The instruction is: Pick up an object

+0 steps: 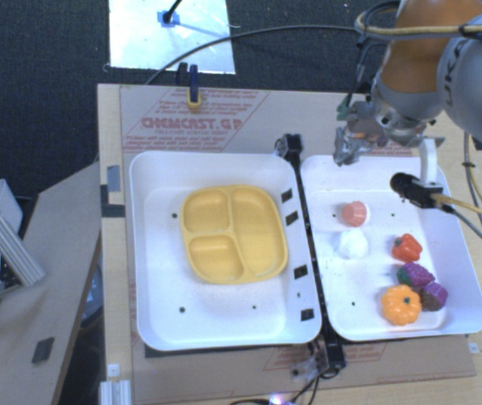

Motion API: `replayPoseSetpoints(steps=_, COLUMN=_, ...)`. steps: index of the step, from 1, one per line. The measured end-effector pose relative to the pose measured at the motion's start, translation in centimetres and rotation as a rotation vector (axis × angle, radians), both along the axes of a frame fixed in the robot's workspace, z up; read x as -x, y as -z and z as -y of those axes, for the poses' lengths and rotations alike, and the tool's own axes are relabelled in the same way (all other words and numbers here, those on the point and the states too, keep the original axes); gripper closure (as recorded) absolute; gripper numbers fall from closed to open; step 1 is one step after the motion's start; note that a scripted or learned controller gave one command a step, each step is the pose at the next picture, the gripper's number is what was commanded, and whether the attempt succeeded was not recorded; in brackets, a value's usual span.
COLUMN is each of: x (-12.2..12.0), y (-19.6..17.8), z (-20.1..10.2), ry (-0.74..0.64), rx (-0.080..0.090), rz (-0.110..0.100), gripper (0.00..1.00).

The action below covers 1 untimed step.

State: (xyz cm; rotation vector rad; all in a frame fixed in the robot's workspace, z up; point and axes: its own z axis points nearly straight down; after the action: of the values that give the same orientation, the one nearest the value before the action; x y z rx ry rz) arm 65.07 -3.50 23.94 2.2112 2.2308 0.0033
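Observation:
The right bin (452,226) holds several small toy foods. A pink round piece (354,213) lies just above a white one (353,244). Further right are a red pepper (407,248), purple grapes (415,275), a dark purple piece (435,295) and an orange pumpkin (400,305). My gripper (349,152) hangs over the bin's far left corner, up and slightly left of the pink piece. Nothing is visible in its grasp.
A yellow divided tray (232,233) lies in the middle of the left bin (160,310). A black divider (304,243) runs between the bins. A black cylinder with a cable (414,188) juts over the right bin's far edge. The arm (426,49) fills the upper right.

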Motion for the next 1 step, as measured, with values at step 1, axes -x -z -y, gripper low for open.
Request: replayPoseSetpoints(steps=1, x=0.25, y=-0.57, z=-6.06, ry=-0.002, rx=-0.001, rz=0.000, gripper=1.00)
